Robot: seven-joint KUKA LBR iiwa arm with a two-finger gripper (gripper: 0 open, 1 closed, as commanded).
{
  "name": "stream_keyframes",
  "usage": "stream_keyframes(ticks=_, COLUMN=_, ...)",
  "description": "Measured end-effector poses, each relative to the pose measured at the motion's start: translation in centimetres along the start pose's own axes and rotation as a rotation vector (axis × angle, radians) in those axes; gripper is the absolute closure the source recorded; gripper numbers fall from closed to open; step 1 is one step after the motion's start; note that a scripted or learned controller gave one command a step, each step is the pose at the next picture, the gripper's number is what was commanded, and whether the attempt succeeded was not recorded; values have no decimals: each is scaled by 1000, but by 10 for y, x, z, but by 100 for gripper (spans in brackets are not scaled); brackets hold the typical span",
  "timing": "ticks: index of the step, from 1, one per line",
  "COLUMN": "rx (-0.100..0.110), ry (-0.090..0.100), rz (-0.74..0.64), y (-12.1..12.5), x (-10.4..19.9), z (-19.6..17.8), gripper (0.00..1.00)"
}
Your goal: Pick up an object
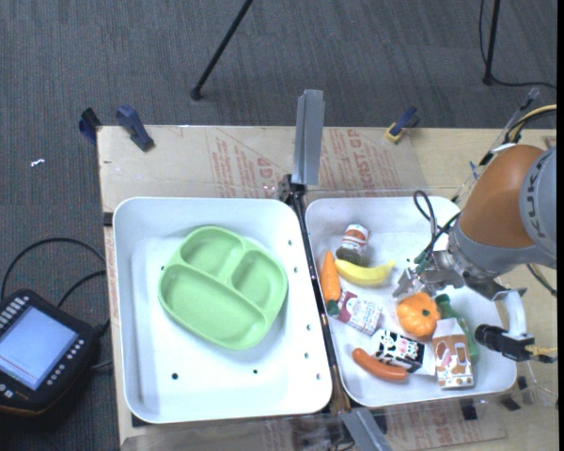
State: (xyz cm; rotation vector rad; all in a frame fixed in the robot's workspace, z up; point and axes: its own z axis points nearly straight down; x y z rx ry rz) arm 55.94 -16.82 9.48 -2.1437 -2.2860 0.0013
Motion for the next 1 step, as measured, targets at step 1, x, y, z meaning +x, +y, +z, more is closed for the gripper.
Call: stream_keyframes(ticks=1, rx=-3, ry=-4, rz=9, y=10, x=79, z=-132, gripper=100)
